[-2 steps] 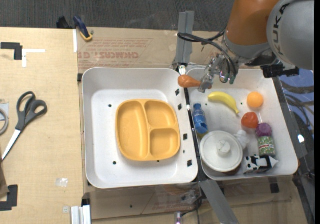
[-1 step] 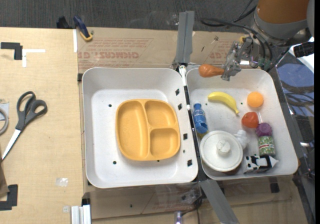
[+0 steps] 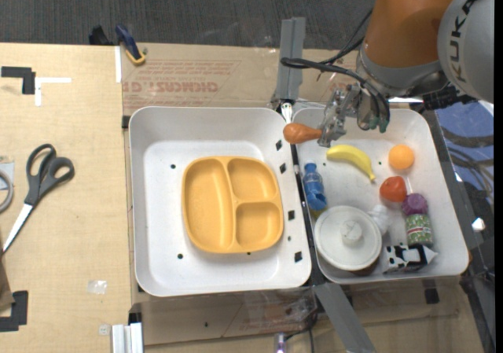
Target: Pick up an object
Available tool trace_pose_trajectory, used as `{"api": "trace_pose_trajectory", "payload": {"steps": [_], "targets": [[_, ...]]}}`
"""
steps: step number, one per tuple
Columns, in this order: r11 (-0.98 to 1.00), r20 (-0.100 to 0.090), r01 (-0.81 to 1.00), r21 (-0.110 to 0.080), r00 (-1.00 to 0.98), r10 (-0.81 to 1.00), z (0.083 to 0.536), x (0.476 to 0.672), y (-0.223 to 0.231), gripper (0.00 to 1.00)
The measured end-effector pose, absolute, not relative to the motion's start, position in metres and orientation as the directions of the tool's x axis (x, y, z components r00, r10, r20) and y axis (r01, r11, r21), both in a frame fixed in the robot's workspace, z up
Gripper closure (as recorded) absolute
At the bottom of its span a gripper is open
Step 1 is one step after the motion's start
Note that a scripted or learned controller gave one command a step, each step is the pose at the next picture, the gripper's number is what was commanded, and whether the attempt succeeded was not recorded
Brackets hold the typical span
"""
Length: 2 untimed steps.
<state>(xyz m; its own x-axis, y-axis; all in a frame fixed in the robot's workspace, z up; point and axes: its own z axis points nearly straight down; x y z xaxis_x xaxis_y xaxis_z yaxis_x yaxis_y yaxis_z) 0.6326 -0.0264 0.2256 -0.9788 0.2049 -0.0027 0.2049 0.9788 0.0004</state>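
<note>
My gripper [image 3: 332, 125] hangs over the far left corner of the right bin [image 3: 440, 186], under the orange wrist band. Its tip is right at the thin end of a brown drumstick toy [image 3: 297, 133], which lies over the rim between the two bins. I cannot make out whether the toy is gripped. Just below the gripper lies a yellow banana [image 3: 351, 159]. An orange ball [image 3: 402, 156], a red fruit [image 3: 393, 188], a blue bottle [image 3: 314, 188], a purple-capped bottle [image 3: 416, 219], a white lidded bowl [image 3: 348, 235] and a black-and-white item [image 3: 409, 257] share that bin.
The left bin [image 3: 153, 186] holds a yellow divided plate [image 3: 233, 204]. Scissors [image 3: 39, 178] lie on the wooden bench at the left. A blue clip [image 3: 130, 43] sits on the cardboard behind the bins. A grey post [image 3: 289, 60] stands behind the bins' shared rim.
</note>
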Motion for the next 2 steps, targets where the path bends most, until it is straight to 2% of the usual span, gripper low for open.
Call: {"api": "trace_pose_trajectory", "payload": {"steps": [1, 2], "targets": [[0.929, -0.004, 0.371, 0.0, -0.929, 0.371, 0.308, 0.635, -0.059, 1.0], [0.892, -0.001, 0.452, 0.0, -0.892, 0.452, 0.266, 0.58, -0.028, 1.0]]}}
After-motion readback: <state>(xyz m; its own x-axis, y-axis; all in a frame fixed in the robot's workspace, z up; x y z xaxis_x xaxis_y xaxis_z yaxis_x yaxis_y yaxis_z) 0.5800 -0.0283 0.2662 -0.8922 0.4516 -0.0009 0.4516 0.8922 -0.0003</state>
